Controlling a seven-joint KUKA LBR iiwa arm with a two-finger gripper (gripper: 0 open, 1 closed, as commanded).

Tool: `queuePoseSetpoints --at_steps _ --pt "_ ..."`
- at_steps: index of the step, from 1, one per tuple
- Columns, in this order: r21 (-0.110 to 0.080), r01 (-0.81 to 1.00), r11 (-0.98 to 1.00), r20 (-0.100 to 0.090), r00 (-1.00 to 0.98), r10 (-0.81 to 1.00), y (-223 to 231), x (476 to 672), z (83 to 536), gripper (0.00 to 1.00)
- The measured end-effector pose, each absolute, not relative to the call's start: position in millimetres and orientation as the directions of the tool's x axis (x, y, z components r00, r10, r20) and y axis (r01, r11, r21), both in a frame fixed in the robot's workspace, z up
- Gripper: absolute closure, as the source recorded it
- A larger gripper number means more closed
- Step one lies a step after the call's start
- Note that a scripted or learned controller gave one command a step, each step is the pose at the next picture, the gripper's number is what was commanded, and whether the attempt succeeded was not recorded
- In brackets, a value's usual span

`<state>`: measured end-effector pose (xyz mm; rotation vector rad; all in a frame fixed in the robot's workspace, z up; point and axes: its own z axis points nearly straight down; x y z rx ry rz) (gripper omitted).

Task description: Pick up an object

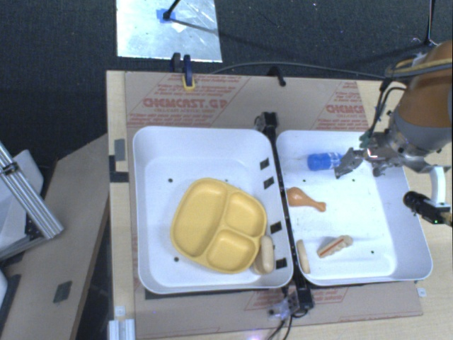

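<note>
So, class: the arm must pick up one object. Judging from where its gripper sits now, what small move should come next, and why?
Probably a short descent with a slight shift left onto the blue bottle. The gripper sits right beside it in the right bin, far closer than the toy drumstick or hot dog.

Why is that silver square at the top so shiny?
In the camera view, the silver sheet on the dark floor reflects light as pale glare; the white bins look evenly bright with soft shadows; the end effector beside the blue bottle looks slightly blurred.
</note>
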<state>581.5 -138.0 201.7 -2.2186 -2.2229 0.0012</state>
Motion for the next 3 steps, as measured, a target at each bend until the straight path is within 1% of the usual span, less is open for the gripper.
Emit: queuePoseSetpoints --at_steps 1,2,3 --pt "-0.003 1.000 0.001 0.001 -0.001 1.000 -130 581.0 156 0.00" --pt "-0.003 1.000 0.001 0.001 -0.001 1.000 -138 575.4 106 0.00" --pt "0.004 1.000 0.003 -0.001 -0.003 1.000 -138 577.3 120 1.00"
